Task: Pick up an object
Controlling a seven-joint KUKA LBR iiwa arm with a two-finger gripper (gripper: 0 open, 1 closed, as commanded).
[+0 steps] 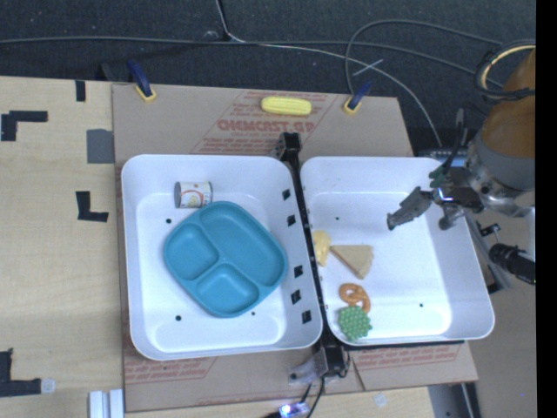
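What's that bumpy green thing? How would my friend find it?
Look at the right white bin, the one the gripper hangs over. Go to its near left corner, where small toy foods lie in a row. The bumpy green thing is last in the row, just below the brown pretzel; it is the only green piece, knobbly all over.

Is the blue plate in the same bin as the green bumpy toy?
No, the blue plate lies in the left bin, while the green bumpy toy sits in the right bin.
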